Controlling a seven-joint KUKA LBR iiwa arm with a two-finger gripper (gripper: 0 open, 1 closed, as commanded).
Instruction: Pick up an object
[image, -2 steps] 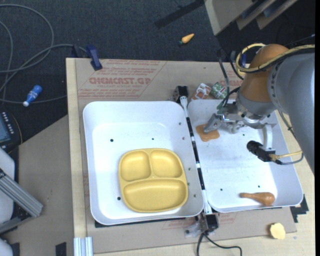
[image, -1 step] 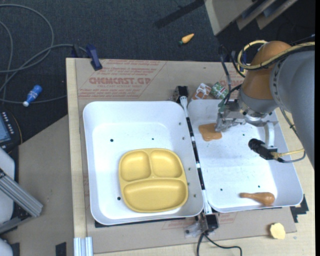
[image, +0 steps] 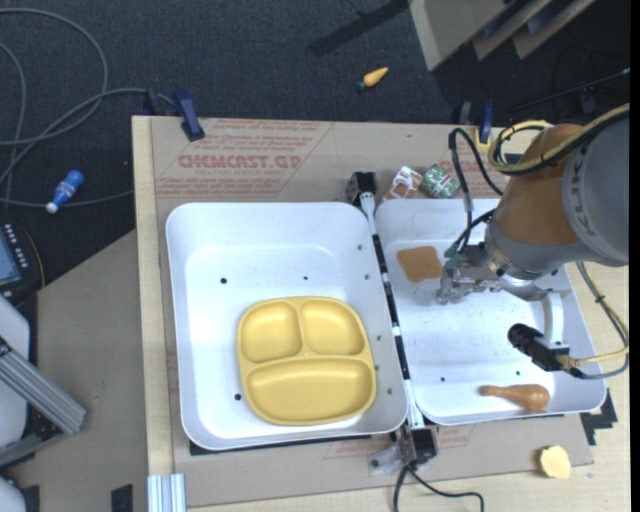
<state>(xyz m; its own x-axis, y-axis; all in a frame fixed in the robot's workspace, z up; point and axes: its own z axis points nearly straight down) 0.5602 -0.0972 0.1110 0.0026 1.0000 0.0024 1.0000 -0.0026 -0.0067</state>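
Where the right bin (image: 430, 222) meets its far wall, pincer (image: 452, 290) lowered beside a tan flat piece (image: 419, 263); opening impossible to tell. Brown drumstick-shaped item (image: 516, 395) near front rim.

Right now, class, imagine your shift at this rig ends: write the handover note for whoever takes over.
Gripper: low in the right bin, just below and right of the brown toast slice; nothing visibly between its fingers, and I cannot tell open or shut.
Objects: toast slice at the right bin's upper left; drumstick-shaped brown piece near its front edge; yellow divided plate in the left bin.
Done: nothing lifted yet.
Left: grasp and lift one object.
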